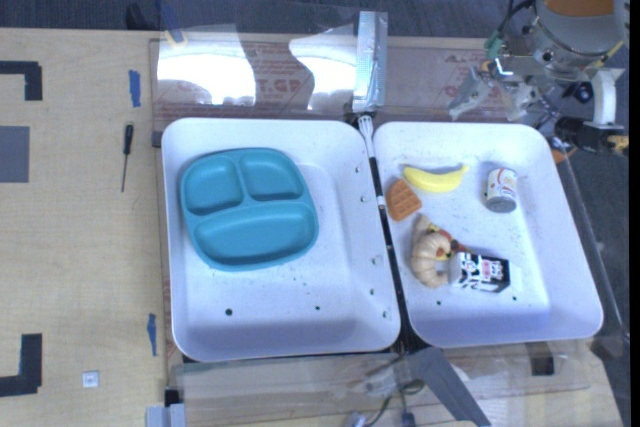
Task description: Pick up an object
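Near the right white bin's (575,300) far edge lie a yellow plastic banana (436,177) and small white can (500,188). Beyond the far-right corner hangs the end effector (500,95), grip state unclear. A good pick probably means descending squarely over the isolated can.

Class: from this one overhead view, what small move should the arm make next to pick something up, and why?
Probably swing the end effector forward and down toward the small can. It hangs beyond the right bin's back rim, holding nothing visible, and the can is nearest and stands apart from the other items.
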Robot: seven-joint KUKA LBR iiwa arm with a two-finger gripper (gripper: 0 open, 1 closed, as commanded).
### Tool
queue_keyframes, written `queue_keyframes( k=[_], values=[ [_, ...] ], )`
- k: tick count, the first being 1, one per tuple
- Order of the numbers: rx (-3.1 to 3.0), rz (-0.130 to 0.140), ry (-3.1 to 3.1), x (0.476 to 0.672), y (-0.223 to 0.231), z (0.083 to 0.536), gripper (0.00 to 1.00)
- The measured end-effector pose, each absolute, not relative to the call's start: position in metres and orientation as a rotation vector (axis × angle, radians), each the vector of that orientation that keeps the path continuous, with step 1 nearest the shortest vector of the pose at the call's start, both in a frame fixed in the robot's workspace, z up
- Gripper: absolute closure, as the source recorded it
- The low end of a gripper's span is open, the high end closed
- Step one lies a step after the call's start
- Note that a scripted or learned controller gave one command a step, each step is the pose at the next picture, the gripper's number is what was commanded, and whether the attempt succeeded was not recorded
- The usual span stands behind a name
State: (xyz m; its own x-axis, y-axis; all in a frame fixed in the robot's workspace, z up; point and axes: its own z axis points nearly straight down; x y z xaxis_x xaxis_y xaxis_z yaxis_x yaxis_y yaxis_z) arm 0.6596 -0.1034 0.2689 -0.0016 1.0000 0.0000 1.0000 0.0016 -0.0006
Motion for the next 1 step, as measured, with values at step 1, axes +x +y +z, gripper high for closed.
queue_keyframes(
  k=[1],
  values=[
    [-2.053, 0.005, -2.373, 0.5792, -0.1167, 0.1876, 0.0]
  ],
)
